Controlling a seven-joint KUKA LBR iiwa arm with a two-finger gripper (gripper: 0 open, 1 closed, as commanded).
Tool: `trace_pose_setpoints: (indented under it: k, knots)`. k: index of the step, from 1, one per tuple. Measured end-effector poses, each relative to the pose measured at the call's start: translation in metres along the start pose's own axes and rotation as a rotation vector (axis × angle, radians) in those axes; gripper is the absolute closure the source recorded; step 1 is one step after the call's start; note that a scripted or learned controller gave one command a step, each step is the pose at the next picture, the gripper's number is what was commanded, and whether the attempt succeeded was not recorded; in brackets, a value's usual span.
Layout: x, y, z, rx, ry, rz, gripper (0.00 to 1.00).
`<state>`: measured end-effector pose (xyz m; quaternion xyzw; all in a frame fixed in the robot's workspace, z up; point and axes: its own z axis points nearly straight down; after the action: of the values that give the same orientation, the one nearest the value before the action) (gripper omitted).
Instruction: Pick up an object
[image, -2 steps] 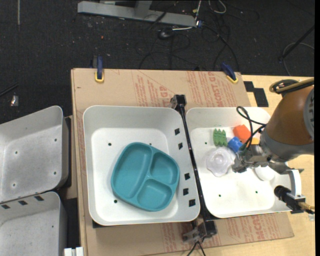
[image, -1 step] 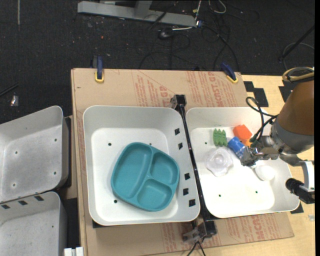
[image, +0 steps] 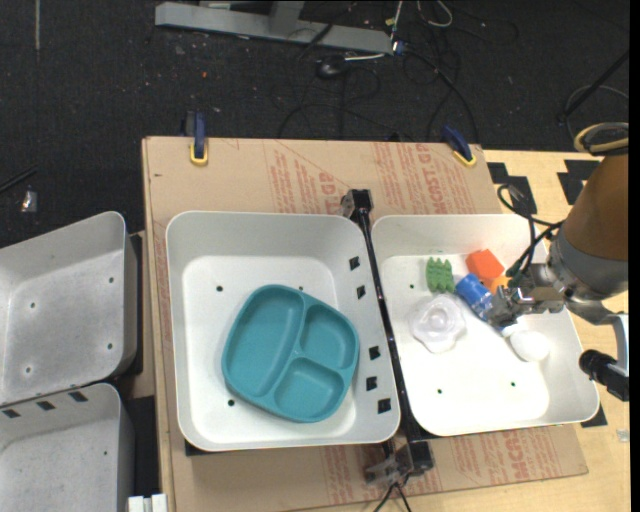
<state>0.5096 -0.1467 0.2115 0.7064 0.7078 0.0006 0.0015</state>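
Note:
The right bin (image: 480, 400) holds a green block (image: 438, 273), an orange object (image: 485, 264), a blue object (image: 473, 292), a clear round lid-like piece (image: 437, 323) and a white lump (image: 529, 346). My gripper (image: 507, 300) hangs low over the bin's right side, right beside the blue object and just above the white lump. Its fingertips are hidden among those things. The arm's orange band (image: 605, 210) sits at the right edge. I see nothing clearly held.
A teal three-compartment plate (image: 290, 352) lies in the left bin (image: 200, 300). Both bins rest on a cardboard sheet (image: 270, 170). Grey metal trays (image: 60, 300) stand to the far left. Cables cross the dark floor behind.

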Motion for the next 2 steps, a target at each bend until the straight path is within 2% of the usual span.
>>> trace_pose_setpoints:
  k: [2]
  knots:
    - [0.096,-0.005,-0.006,0.004,0.003,-0.005,1.00]
